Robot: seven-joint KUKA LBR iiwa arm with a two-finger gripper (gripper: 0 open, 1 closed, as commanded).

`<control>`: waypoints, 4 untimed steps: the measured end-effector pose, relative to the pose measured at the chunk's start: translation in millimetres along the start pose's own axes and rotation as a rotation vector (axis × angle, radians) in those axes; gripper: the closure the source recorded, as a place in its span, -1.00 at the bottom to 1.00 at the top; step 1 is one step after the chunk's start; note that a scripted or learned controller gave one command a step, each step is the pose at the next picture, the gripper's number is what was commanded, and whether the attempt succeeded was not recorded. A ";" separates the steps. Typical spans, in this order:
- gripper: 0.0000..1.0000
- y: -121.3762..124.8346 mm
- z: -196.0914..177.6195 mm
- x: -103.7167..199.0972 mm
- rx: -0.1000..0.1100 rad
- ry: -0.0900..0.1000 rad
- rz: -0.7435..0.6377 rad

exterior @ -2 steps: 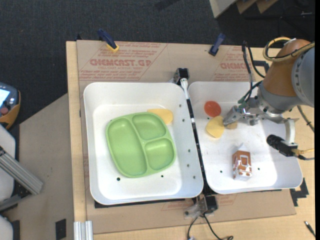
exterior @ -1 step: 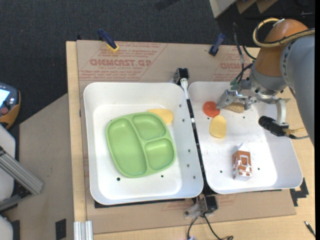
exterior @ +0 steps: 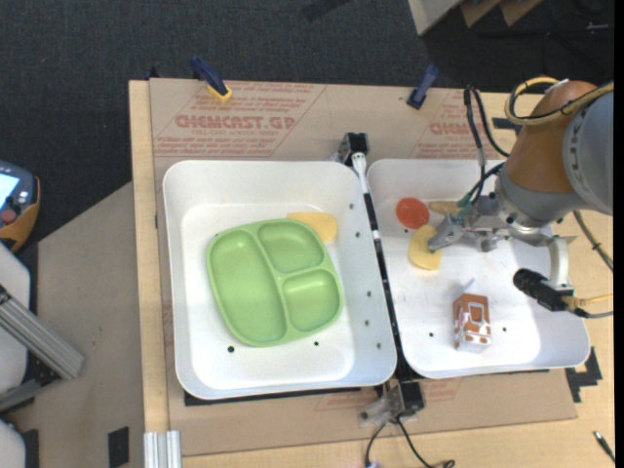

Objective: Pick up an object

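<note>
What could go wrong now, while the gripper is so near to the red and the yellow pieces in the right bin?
1. The gripper sits between the red piece and the pale yellow piece, which lie close together; closing here may push one away or catch neither.
2. Both pieces look flat and low, so the fingers might slide over them.
3. They lie near the right bin wall beside the divider, so a nudged piece could lodge against it.

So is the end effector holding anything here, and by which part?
Cannot be told. The end effector sits low over the yellow piece beside the red piece; no grip is visible.
</note>
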State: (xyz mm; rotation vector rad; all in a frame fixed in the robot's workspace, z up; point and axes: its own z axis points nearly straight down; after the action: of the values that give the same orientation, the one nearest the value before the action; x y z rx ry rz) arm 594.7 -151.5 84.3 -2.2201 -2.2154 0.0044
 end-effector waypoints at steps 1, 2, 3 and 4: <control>-1.00 61.2 -1.2 36.5 -0.008 -0.002 -0.007; -1.00 67.8 0.1 30.6 0.018 0.004 0.001; -1.00 67.5 1.2 48.7 0.014 -0.003 0.001; -1.00 67.6 1.2 43.3 0.015 0.003 0.002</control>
State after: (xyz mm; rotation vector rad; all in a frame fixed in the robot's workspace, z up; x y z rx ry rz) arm 662.4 -108.3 82.8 -2.2133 -2.2038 0.0175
